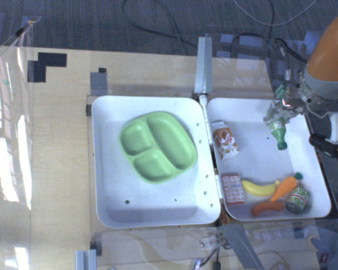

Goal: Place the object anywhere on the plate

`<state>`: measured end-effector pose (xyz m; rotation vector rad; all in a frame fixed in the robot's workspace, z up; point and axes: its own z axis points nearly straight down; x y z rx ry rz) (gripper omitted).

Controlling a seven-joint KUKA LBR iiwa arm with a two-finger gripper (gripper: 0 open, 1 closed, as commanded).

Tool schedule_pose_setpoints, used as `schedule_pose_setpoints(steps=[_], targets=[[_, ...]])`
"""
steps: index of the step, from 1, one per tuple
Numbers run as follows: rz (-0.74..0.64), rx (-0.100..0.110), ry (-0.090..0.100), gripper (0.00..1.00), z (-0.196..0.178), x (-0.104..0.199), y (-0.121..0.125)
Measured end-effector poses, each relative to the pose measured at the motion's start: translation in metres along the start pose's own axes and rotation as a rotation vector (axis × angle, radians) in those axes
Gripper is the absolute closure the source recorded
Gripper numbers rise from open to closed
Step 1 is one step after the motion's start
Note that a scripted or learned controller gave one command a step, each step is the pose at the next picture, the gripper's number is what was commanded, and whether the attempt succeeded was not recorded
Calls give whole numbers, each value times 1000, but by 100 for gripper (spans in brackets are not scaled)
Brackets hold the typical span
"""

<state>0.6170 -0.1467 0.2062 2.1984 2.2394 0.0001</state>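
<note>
Pale wood bench [56, 151] carries two shallow white bins side by side, with dark carpet and loose cables beyond. Taking the green divided plate [158, 145] as landmark: it lies in the middle of the left bin [110, 207], with nothing on it. Off to its right, across the rim where the bins meet, the right bin [253, 117] holds the rest. Nearest the plate stands a small carton [225, 142]; lower right of it lie a red-and-white packet [232, 188], a banana [258, 189], a carrot [284, 187], a sausage [267, 207] and a small can [297, 199].

Farthest right of the plate, at the bin's upper corner, the gripper [280, 115] hangs over a small green bottle [278, 133]. The bottle's top is right at the gripper, its long axis running down and slightly right from it. Whether it is actually pinched cannot be told. If it is, the move ahead is a long carry leftward over the carton to the plate.
</note>
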Motion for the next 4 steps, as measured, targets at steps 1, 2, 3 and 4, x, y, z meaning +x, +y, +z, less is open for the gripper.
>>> schedule_pose_setpoints(steps=[1,2,3,4], targets=[[-78,2,3,100,24,81,24],[-166,0,3,100,11,190,37],[-155,0,3,100,-5,226,34],[-156,0,2,0,-5,226,34]])
